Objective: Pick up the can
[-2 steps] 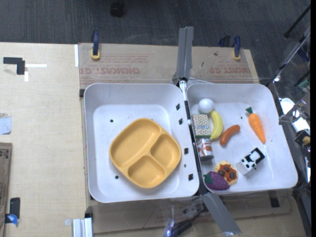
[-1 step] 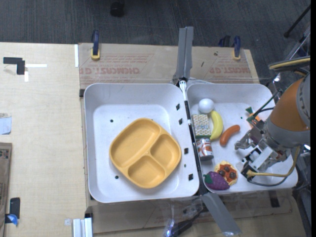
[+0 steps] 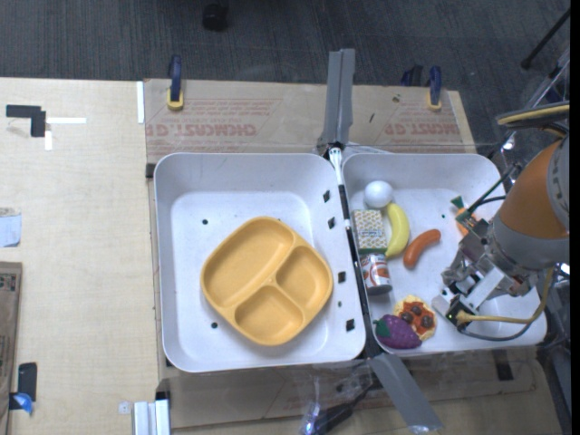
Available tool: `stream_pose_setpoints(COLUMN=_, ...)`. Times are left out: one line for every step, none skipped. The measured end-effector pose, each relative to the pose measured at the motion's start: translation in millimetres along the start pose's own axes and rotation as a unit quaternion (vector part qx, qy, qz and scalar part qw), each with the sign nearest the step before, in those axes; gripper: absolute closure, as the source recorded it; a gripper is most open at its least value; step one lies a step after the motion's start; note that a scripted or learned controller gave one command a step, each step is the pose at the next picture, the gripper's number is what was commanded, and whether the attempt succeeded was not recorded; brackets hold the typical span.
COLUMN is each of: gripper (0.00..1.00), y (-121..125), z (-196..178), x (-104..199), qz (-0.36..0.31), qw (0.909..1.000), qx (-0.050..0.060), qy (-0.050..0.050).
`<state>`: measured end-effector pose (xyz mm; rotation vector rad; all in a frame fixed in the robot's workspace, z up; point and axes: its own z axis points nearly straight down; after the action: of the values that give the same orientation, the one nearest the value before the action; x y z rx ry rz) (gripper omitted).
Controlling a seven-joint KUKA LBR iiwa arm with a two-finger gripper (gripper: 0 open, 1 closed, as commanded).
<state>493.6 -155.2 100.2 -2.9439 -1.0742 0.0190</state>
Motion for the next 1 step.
stream_pose_setpoints(gripper=1.00, y=5.2, z=-150.6, x=58.1, qz=0.041, qw=0.9992, qx=-0.004, qy=0.001)
